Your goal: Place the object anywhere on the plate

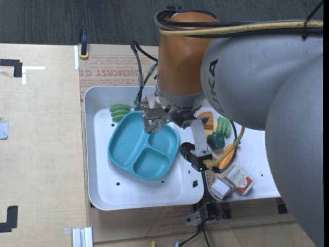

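Placement looks like the step in hand: the gripper [153, 121] sits low over the upper rim of the blue divided plate [143, 148], which lies tilted in the left white bin [97, 153]. Whether its jaws are wide, narrow, or closed on something I cannot tell, since the wrist and the orange band of the arm [182, 55] cover most of them from above. No object is visible between them, so which thing is meant to go on the plate cannot be made out; all three compartments that show look bare.

Just off the plate's upper left edge lies a green ridged item [120, 111]. To the right, partly under the arm, are an orange block [206, 120], a green toy [223, 125], a teal piece [216, 140], and a small box [237, 178] near the bin's lower edge.

If something is held, the next move calls for releasing it over a compartment, then lifting straight up. If not, a fresh pick from the cluster at right is needed.
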`<state>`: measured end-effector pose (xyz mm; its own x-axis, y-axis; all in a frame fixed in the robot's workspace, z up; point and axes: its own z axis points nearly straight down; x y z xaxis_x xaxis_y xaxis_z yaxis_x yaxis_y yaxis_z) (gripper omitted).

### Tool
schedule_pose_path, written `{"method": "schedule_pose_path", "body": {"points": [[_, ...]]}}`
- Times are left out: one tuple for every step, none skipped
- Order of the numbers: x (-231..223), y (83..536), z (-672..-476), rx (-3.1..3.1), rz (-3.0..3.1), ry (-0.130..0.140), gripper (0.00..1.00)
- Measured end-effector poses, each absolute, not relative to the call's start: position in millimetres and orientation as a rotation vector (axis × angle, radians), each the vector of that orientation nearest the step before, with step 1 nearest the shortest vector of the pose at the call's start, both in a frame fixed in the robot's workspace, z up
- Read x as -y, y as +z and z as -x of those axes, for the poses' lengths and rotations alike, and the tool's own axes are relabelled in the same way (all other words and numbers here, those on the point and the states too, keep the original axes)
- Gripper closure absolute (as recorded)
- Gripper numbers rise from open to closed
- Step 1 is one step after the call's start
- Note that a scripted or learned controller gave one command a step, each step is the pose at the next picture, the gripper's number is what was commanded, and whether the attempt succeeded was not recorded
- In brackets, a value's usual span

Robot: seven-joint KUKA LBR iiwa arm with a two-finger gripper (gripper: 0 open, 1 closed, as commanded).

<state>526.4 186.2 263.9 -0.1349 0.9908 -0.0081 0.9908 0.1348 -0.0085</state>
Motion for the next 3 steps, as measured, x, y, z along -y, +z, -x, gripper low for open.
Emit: {"method": "schedule_pose_path", "body": {"points": [[-224,297,-478.6,-2.76,-1.5,-0.005,1.0],[-204,341,-480.3,-2.931,-1.111,0.002,1.0],[-204,341,-480.2,-2.932,-1.11,0.003,0.0]]}}
